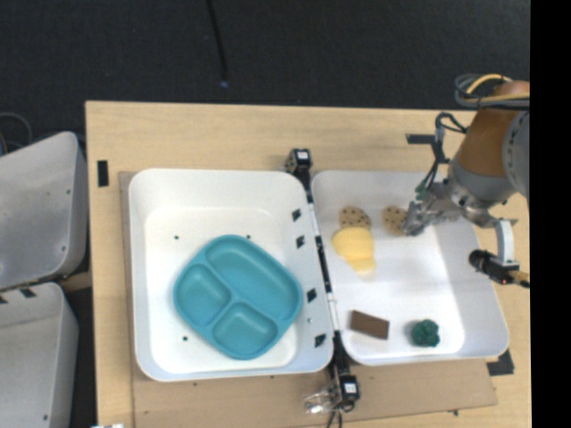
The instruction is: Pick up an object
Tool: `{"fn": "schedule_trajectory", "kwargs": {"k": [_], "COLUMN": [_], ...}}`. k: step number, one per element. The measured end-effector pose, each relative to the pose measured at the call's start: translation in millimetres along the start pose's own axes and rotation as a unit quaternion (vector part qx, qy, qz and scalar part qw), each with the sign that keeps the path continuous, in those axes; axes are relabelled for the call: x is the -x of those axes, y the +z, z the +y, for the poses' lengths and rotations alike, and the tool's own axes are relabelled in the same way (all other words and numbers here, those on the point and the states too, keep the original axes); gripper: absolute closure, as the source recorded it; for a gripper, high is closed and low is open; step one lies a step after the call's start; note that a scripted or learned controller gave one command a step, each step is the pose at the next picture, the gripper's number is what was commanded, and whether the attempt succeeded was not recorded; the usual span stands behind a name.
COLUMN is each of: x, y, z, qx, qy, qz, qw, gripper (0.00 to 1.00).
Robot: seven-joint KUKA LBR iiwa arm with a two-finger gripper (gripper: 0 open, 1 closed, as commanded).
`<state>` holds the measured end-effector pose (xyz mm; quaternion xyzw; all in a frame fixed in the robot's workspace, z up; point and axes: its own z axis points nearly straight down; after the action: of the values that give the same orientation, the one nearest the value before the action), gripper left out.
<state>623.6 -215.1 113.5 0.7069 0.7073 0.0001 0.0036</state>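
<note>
Arm: grey with an orange band, entering from the upper right of the frame, bent down over the right bin [464, 328].
Gripper [415, 221]: low at the upper middle of the right bin, tip just beside a round speckled cookie [393, 217]; cannot tell how wide it stands, nor whether anything sits in its grip.
Likely reason for that pose: judged as lining up on the cookie, the nearest candidate for picking up.
Right bin contents: a second speckled cookie [354, 216] left of the first; a pale yellow lump [354, 247] just below it, near the bin's left wall; a brown rectangular block [368, 325] at lower left; a small dark green lump [426, 332] at lower middle, well apart from the gripper.
Left bin [147, 328] contents: a blue sectioned plate [236, 296], three compartments, lying flat at lower centre, nothing visible in them.
Layout: both bins side by side on a wooden bench [107, 132], middle of the frame, clipped together along the shared edge.
Task progress: judged as not yet done; every item rests on a bin floor.
</note>
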Motion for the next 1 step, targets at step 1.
{"fn": "schedule_trajectory", "kwargs": {"k": [1], "x": [1.7], "y": [-44.8], "z": [-2.8], "qx": [0.0], "qy": [0.002], "qz": [0.002], "qw": [1.0], "gripper": [1.0]}}
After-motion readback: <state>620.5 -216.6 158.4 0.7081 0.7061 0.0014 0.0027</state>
